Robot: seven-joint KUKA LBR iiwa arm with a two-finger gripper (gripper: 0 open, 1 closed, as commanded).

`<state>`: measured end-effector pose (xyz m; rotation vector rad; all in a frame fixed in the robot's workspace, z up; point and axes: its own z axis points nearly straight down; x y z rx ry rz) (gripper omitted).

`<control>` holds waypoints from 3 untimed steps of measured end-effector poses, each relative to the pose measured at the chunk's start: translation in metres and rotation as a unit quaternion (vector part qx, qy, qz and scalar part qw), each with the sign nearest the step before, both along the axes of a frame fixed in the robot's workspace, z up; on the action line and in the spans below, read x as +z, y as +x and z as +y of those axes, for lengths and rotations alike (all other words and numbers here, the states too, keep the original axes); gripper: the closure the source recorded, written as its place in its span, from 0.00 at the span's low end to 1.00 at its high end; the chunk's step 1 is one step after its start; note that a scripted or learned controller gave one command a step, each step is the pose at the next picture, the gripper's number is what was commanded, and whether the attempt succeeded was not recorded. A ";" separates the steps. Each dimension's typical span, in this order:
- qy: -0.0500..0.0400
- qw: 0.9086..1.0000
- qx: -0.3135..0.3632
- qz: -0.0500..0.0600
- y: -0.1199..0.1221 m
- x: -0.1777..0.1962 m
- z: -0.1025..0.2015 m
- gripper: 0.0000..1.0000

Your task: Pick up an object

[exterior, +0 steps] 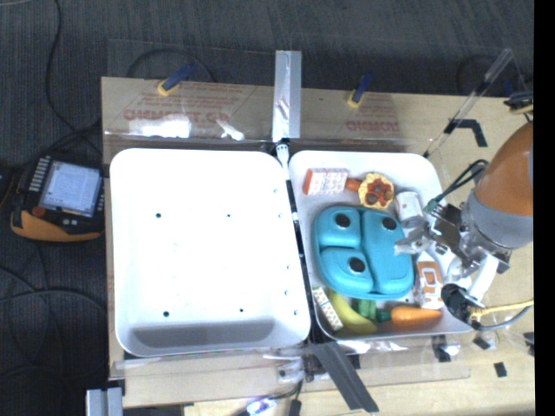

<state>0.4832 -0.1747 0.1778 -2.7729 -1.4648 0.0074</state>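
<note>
My gripper (409, 227) hangs low over the right side of the right bin (431, 168), at the right edge of a blue plastic piece with round holes (360, 250). Its two fingers stand apart, one finger (407, 205) toward the back and the other toward the front, with nothing visibly between them. Around the blue piece lie a red and white box (326, 181), a yellow and brown toy (376, 190), a banana (345, 311), a carrot (414, 317) and an orange and white packet (428, 282).
The left bin (204, 250) lies beside the right one, with a thin divider between them. The grey wrist with its orange band (510, 177) reaches in over the right bin's right rim. A handheld device (61, 193) lies left of the bench.
</note>
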 end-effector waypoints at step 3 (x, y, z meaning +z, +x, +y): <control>0.003 1.000 0.005 0.008 0.002 0.020 0.004 1.00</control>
